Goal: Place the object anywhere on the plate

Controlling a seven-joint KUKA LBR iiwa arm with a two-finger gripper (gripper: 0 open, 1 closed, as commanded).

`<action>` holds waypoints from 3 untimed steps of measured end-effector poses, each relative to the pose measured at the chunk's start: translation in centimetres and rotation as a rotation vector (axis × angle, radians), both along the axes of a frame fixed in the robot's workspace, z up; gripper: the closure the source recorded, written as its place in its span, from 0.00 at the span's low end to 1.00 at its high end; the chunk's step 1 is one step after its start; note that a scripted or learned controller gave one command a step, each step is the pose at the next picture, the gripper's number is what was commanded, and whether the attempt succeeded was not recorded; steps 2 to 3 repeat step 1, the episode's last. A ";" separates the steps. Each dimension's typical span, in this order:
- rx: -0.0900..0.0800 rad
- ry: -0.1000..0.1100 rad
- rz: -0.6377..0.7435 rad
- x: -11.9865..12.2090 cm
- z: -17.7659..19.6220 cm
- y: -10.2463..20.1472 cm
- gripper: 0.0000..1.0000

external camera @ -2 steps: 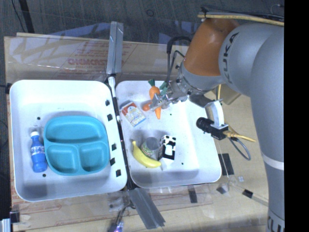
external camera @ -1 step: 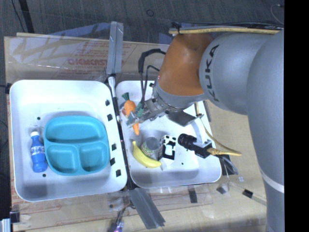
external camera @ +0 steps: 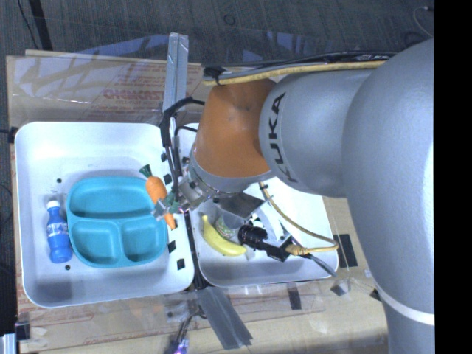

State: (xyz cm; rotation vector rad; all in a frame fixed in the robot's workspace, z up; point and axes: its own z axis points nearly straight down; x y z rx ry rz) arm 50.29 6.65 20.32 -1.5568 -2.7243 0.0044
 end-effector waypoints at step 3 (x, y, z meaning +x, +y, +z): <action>0.000 -0.001 -0.001 0.0 0.0 -0.1 0.00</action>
